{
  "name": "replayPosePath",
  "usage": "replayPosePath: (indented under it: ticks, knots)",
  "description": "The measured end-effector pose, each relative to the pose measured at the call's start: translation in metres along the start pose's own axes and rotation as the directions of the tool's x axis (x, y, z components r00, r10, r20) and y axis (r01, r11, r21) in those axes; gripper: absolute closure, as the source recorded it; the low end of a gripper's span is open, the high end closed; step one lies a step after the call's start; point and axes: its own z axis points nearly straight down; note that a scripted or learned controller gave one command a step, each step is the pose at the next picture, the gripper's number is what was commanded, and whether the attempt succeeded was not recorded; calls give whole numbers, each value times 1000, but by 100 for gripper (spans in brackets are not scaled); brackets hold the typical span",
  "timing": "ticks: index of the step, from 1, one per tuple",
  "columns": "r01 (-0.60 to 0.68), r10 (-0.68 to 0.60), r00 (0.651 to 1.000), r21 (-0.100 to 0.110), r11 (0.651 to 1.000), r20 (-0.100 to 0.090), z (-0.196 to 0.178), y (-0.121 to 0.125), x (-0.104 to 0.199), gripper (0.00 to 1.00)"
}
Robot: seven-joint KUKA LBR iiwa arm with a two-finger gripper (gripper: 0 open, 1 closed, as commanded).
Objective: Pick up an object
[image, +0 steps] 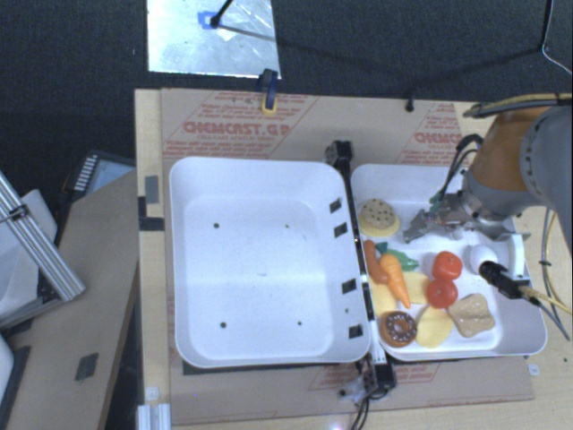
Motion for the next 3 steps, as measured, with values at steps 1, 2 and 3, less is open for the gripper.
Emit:
replayPosePath:
  ticks: [1, 2, 3]
  knots:
    - [3, -3, 1000, -7, 1000, 5, -5, 60, 66, 0]
    - [-1, 1, 1000, -4, 1000, 2, -15, 58, 63, 100]
    - [3, -3, 1000, -8, 1000, 3, -27, 59, 63, 100]
